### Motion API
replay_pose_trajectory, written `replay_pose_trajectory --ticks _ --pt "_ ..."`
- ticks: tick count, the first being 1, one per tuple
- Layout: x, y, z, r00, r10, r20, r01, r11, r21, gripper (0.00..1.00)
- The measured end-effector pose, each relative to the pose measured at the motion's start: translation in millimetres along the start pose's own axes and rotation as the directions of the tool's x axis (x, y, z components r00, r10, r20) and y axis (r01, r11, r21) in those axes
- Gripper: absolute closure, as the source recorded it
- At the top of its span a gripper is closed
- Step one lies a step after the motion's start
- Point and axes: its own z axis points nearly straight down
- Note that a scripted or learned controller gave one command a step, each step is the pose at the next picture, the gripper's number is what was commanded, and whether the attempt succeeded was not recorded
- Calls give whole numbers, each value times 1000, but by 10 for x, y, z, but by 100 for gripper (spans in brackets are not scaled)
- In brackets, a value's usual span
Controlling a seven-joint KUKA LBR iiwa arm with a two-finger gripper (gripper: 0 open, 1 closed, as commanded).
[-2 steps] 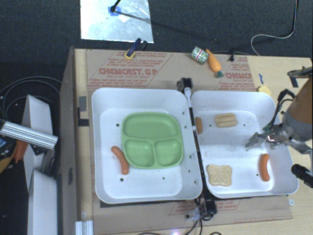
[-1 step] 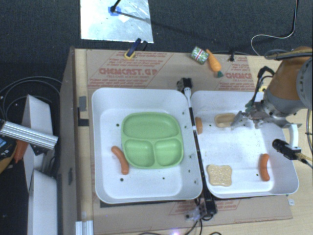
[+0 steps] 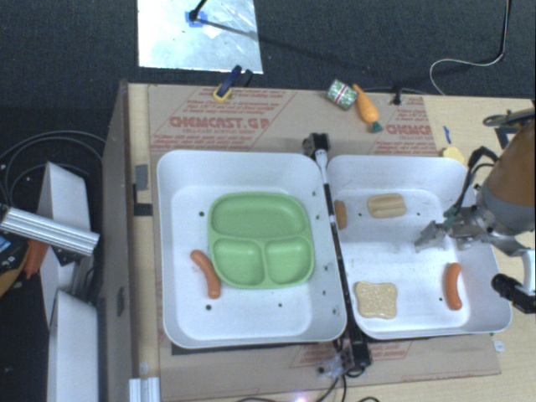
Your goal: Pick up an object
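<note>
The gripper is seen low over the R bin, approx. mid-bin, w/ the arm entering from the R; jaw state can't be told, and nothing is seen between them. In that bin are found a bun at the far side, toast at the near side, 1 sausage near the R wall and another by the L wall. A green tray and a 3rd sausage are held in the L bin.
</note>
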Motion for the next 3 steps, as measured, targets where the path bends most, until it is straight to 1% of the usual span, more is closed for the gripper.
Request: replay_pose_trajectory --ticks 1,2,3 --pt "119 753 -650 1000 -4 0 4 1000 -5 0" --pt "-49 374 -221 1000 -1 -1 1 1000 1 0" --pt "69 1337 288 1000 -3 0 3 1000 -8 0"
